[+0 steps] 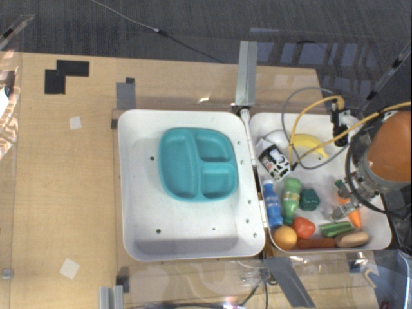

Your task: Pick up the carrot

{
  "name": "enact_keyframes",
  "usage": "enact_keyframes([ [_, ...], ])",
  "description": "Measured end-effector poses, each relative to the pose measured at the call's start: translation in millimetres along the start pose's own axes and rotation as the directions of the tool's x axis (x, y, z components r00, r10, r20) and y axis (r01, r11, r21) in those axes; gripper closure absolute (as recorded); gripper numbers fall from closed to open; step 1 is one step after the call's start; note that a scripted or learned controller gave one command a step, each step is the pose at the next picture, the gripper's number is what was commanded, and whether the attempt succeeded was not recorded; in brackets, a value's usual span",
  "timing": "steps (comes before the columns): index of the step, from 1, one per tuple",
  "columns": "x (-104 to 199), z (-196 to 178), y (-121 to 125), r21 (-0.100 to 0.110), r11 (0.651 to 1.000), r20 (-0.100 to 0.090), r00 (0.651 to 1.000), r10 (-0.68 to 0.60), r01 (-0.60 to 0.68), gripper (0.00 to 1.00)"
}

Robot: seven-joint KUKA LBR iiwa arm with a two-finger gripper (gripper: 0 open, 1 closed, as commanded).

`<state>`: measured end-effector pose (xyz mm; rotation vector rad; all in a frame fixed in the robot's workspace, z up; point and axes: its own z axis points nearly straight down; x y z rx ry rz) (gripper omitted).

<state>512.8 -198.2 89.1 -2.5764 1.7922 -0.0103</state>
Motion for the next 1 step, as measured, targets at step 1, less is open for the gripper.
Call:
enact_keyframes([
  [1,-48.7,-76.6,-45.3,0.007,0.992,-0.001,0.992,-0.130,0.130,1.00],
])
